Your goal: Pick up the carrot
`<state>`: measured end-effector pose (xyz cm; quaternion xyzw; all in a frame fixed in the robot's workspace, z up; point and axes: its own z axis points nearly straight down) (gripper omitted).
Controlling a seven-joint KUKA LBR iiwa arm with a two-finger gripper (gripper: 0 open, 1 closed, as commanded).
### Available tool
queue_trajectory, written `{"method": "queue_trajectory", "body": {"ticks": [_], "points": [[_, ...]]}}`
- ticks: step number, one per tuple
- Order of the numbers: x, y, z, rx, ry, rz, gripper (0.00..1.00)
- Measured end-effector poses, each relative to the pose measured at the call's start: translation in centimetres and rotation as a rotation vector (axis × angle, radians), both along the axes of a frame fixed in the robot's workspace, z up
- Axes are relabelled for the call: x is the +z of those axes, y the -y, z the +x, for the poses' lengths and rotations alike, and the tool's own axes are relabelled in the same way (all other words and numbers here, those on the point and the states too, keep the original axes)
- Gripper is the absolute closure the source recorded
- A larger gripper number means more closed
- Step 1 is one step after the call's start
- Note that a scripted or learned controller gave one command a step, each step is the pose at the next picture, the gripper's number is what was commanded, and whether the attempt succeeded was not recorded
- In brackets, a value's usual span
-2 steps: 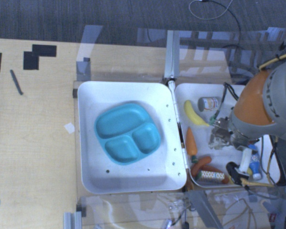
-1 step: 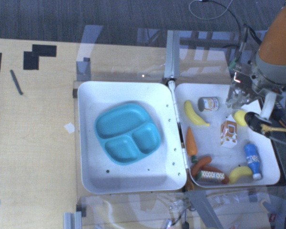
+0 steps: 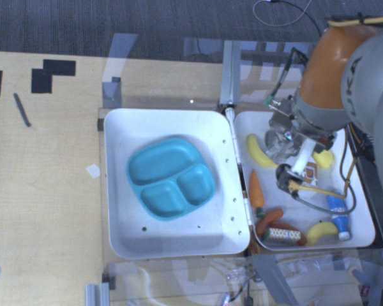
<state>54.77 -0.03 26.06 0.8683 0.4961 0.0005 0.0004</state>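
The carrot (image 3: 256,190) is orange and tapered. It lies lengthwise against the left wall of the right bin (image 3: 367,225), around mid-depth. My gripper (image 3: 277,144) hangs over the back half of that bin, up and to the right of the carrot and apart from it. It is just right of a yellow banana (image 3: 260,152). Nothing shows between its fingers.
A blue divided plate (image 3: 171,177) lies in the left bin (image 3: 121,234). Near the carrot's front end lie a red pepper (image 3: 270,218), a striped bar (image 3: 284,236), a second yellow banana (image 3: 319,232) and a blue-and-white bottle (image 3: 339,220). A yellow object (image 3: 324,159) sits beside the wrist.
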Motion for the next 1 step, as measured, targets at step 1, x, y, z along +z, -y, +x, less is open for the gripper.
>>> {"method": "queue_trajectory", "body": {"ticks": [1], "points": [[-6.97, -5.32, -0.09, -0.42, -0.003, 0.001, 1.0]]}}
